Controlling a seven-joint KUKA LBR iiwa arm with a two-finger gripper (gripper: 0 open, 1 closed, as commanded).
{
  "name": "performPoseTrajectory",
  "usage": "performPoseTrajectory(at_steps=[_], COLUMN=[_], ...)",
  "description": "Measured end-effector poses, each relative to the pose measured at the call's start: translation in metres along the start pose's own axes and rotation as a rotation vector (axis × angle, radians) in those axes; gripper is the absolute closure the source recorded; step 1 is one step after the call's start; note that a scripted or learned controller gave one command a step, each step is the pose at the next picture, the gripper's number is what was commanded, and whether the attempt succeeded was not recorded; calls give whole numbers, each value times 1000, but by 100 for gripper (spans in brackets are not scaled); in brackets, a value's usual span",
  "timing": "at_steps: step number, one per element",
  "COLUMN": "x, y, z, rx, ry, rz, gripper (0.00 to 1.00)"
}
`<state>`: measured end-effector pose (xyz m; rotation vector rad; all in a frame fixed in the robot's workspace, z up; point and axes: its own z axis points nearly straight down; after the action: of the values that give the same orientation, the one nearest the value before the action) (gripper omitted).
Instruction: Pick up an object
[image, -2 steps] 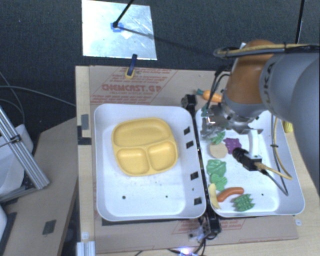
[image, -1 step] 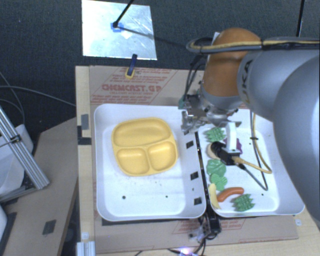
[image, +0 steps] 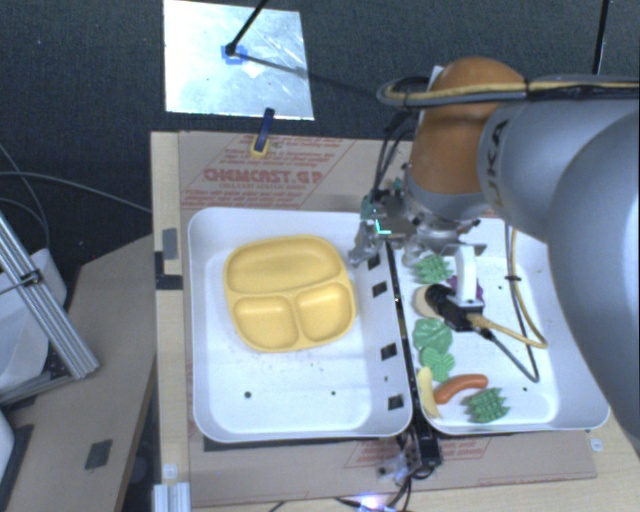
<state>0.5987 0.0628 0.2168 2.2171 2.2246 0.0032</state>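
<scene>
Partly, the gripper (image: 440, 243) covers a green toy leaf (image: 432, 270).

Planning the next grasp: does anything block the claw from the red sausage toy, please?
Nothing visible does; the red sausage-shaped toy lies uncovered in the right white bin, nearer us than the claw.

- Even, fairly bright light falls from above; the white left bin (image: 205, 330) and right bin (image: 550, 385) show no blown-out patches.
- The yellow tray (image: 290, 292) casts only a thin, soft shadow along its lower edge.
- The silvery sheet (image: 240, 60) carries mottled glare.
- The grey arm (image: 575, 170), nearest the lens, looks soft and out of focus.
- The dark floor (image: 80, 100) stays dim.
- Fine detail is slightly grainy throughout.
</scene>
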Motion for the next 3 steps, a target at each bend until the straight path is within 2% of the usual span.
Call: performPoseTrajectory(at_steps=[1, 2, 3], x=[17, 36, 99], y=[-42, 3, -50], z=[34, 32, -71], rx=[6, -3, -5], ry=[0, 0, 4], rz=[0, -3, -8], gripper=[0, 0, 0])
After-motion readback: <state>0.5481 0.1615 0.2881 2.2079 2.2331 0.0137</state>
